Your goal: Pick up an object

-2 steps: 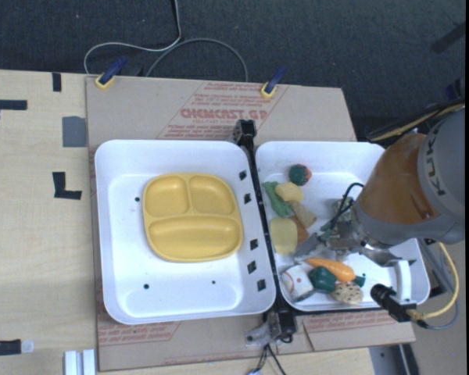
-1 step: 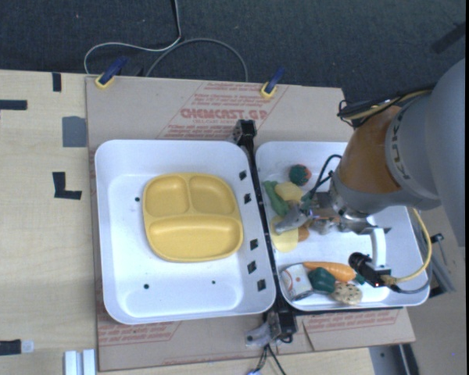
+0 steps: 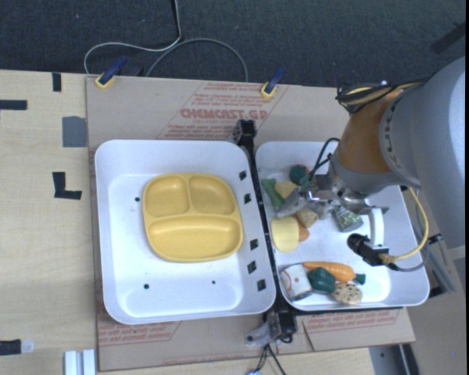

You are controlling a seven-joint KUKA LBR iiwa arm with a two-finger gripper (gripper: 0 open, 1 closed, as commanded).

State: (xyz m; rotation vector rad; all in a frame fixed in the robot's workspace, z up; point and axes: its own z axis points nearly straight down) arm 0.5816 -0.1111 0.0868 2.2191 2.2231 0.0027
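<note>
The claw [image 3: 316, 200] sits low in the right bin [image 3: 406, 287] among small toy foods, just beside the pale yellow piece [image 3: 284, 233], but whether it is spread or pinching I cannot tell, so the pick looks undone.

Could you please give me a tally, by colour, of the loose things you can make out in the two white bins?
Yellow: 2, the divided plate in the left bin and a rounded piece in the right bin
Orange: 1, the carrot
Green: 2, a piece near the top, a strip by the divider
Teal: 1
Tan speckled: 1
White: 1
Total: 8 clearly seen; others are hidden under the claw.
</note>
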